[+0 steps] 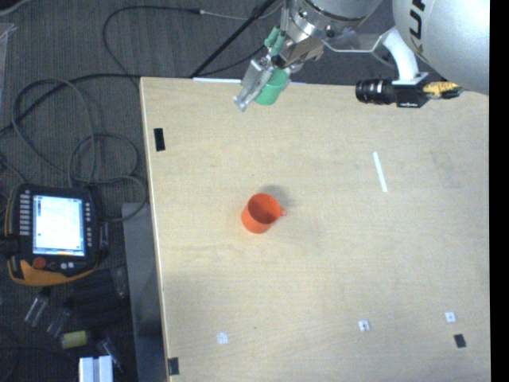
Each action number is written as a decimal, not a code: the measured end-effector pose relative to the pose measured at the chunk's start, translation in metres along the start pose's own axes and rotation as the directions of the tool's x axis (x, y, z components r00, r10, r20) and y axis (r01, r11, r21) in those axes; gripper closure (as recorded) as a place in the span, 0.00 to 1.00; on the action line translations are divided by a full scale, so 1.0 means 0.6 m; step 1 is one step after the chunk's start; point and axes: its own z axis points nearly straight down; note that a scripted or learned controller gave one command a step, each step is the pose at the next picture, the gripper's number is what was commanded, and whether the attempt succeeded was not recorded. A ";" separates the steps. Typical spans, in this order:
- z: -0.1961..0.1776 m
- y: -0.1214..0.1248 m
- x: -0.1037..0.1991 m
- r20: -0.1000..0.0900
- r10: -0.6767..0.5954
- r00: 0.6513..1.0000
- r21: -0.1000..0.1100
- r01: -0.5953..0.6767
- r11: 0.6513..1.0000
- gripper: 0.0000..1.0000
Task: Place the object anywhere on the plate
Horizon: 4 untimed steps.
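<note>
- The jaws (pixel 256 88) hang at the far edge of the table (pixel 334 293), near the top of the camera view, with a small green object (pixel 273 91) seen right against the silvery fingers (pixel 248 94).
- Whether the jaws are open, closed, or truly pinching the green object cannot be told from this slanted view; the piece may be held, or it may be part of the tool itself.
- An orange cup (pixel 261 213) stands upright near the middle of the table, well apart from the jaws, its open mouth facing up.
- No plate can be made out on the table, so the drop spot is unclear; the task's thing is judged to be either the green piece at the jaws or the cup.
- Risk: if the green object is only lightly nipped at its edge, it could slip out while the arm (pixel 445 22) swings, and fall off the table's far edge onto the dark floor (pixel 71 46) among the cables (pixel 87 150).
- Risk: if the cup is the target, a descent slightly off-centre could knock it over, and it would roll away.
- A white strip (pixel 380 172) lies to the right of the cup, clear of any likely path.
</note>
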 end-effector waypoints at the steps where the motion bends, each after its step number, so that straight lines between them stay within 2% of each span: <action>1: 0.001 -0.050 -0.139 0.000 0.309 0.951 0.001 -0.309 0.951 1.00; 2: 0.038 0.078 -0.005 -0.002 0.194 0.981 0.000 -0.194 0.981 1.00; 3: 0.000 0.061 -0.033 0.001 -0.041 0.999 -0.001 0.041 0.999 1.00; 4: 0.000 0.125 0.066 0.000 -0.372 0.928 -0.003 0.372 0.928 1.00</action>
